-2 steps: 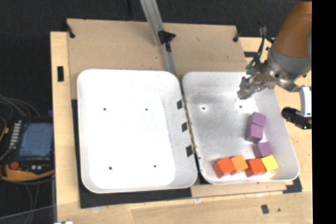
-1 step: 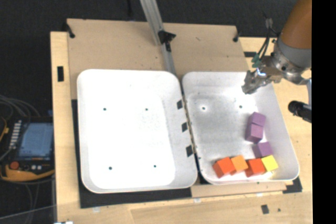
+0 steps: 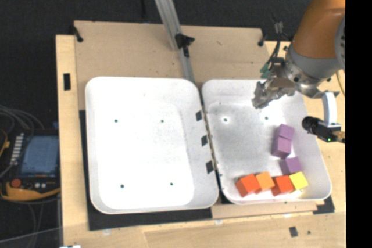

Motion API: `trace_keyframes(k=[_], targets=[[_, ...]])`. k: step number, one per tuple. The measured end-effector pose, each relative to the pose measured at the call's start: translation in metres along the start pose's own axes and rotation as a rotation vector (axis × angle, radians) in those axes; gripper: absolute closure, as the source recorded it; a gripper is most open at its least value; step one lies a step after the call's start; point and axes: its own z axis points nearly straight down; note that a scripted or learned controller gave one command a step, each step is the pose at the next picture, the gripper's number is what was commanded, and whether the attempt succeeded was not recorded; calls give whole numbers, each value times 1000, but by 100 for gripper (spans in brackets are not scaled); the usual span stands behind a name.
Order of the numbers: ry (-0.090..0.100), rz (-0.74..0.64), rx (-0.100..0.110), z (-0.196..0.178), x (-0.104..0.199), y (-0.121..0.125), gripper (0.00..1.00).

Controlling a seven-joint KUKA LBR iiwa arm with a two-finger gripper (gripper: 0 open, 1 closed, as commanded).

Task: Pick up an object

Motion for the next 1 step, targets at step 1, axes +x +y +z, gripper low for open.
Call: trace_keyframes(k=[1], targets=[[1, -1, 1, -5, 47, -14, 100]])
